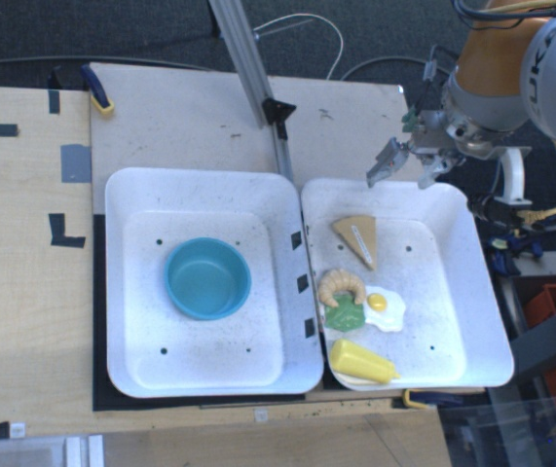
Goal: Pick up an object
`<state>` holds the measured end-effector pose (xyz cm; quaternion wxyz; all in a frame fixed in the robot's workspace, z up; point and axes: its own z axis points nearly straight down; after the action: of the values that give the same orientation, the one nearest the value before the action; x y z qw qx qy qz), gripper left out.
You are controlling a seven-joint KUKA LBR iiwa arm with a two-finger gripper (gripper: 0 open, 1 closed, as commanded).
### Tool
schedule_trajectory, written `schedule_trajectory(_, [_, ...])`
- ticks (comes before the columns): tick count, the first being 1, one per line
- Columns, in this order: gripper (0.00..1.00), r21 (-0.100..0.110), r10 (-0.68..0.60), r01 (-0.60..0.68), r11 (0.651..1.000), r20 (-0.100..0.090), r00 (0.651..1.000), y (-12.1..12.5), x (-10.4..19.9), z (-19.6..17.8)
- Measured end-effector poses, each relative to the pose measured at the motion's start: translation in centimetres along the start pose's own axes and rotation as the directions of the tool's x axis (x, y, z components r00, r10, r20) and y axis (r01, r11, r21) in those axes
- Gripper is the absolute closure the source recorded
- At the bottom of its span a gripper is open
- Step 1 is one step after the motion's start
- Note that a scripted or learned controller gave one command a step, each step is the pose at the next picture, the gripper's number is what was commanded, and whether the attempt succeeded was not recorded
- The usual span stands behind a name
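Bench (190,115) carrying two white bins side by side.
The left bin (127,261) is sitting toward nine o'clock and the right bin (453,290) toward three o'clock, their inner rims touching; a blue-and-yellow clamp (97,90) is gripping the board's corner at about eleven o'clock.

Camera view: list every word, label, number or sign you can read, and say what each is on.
None: no readable text.
The dark tape pieces on the wooden bench are blank shapes, not letters.
The blue bowl, the toy foods such as the fried egg, and both white bins carry no print.
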<state>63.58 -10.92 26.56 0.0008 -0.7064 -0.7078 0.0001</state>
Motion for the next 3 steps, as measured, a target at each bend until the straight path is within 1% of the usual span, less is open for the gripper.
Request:
schedule_trajectory(1, [0.00,0.000,0.000,0.000,1.000,0.000,1.000,0.0,0.0,0.0])
schedule_trajectory(2, [0.00,0.005,0.000,0.000,1.000,0.002,1.000,-1.0,0.1,4.9])
schedule_trajectory(3, [0.00,0.005,0.000,0.000,1.000,0.001,1.000,-1.2,0.7,9.4])
